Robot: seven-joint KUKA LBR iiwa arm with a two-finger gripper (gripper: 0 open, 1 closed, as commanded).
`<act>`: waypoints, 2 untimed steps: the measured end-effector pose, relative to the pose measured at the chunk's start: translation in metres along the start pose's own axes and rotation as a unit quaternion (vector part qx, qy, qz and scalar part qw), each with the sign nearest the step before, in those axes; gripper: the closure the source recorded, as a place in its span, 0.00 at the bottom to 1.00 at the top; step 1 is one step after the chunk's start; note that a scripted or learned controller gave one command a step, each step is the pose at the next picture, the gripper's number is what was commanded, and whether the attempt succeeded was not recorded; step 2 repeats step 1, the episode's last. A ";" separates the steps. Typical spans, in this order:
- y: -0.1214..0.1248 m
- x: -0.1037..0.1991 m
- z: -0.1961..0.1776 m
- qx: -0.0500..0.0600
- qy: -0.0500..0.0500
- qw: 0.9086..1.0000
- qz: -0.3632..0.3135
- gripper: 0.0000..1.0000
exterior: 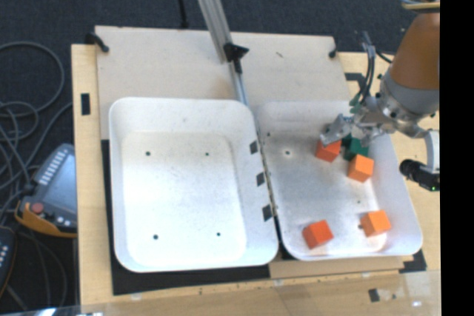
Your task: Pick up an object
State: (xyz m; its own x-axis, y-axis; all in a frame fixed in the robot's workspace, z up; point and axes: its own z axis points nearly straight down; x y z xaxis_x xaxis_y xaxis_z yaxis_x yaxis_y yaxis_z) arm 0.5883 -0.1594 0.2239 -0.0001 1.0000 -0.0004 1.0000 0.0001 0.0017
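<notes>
Green block (361, 147) half-hidden under the tool (345, 131), beside orange cubes (328, 151).

At the right of the frame the arm (416, 59) is cut off, so only its orange band and grey wrist show. The end effector (346, 131) covers part of a green block (360, 147) and the top of an orange block (327, 151). Its fingertips are too small and blurred to read. At the left edge, a handheld controller (50, 189) and cables (22, 96) are cropped.
</notes>
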 end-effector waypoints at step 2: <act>0.028 0.008 0.095 -0.010 -0.004 1.000 0.000 0.00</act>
